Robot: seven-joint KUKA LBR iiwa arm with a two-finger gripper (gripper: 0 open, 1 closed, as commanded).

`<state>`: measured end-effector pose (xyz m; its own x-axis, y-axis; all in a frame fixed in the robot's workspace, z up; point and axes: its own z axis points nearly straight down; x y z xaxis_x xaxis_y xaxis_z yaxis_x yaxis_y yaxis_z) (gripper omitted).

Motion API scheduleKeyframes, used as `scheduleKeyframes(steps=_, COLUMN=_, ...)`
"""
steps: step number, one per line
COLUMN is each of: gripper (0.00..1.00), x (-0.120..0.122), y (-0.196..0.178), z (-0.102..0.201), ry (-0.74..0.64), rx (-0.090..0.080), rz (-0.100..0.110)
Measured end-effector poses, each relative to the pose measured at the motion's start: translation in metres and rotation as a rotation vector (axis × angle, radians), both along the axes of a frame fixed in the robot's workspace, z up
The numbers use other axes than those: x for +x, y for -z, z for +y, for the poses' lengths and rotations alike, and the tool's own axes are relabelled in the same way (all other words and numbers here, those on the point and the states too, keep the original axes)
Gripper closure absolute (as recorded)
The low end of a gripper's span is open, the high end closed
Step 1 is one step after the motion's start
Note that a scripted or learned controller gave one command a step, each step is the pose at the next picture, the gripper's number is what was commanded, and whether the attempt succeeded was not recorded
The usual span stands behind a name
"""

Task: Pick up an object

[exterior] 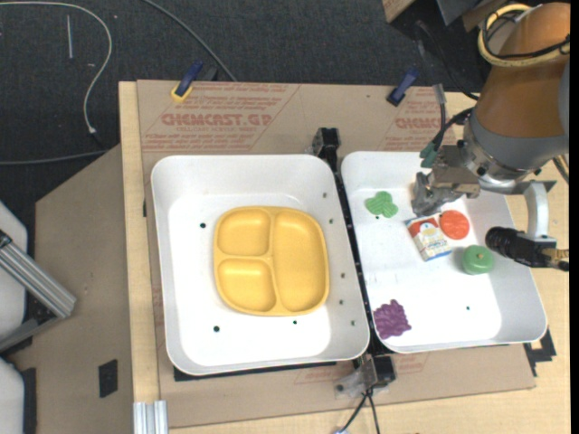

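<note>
Tool (437, 191) low in the right bin (507, 324), just above the small carton (431, 239); grip state unclear.

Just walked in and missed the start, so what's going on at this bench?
The arm's end effector hangs over the right bin, just above a small carton and an orange piece. Green pieces and a purple grape bunch lie nearby. The yellow divided plate sits in the left bin.

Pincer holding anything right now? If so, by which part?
Cannot be told. The pincer hangs low in the right bin, just above the small carton; nothing shows between its tips.
</note>
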<state>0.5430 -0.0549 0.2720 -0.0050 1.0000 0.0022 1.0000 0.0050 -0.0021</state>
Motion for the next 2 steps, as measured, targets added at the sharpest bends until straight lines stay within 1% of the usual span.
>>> scheduleKeyframes(steps=1, gripper=1.0, x=0.006, y=0.01, z=0.043, ry=0.0, rx=0.0, rz=0.002)
scheduleKeyframes(steps=2, gripper=1.0, x=0.001, y=0.029, z=0.099, ry=-0.001, rx=0.0, rz=0.003)
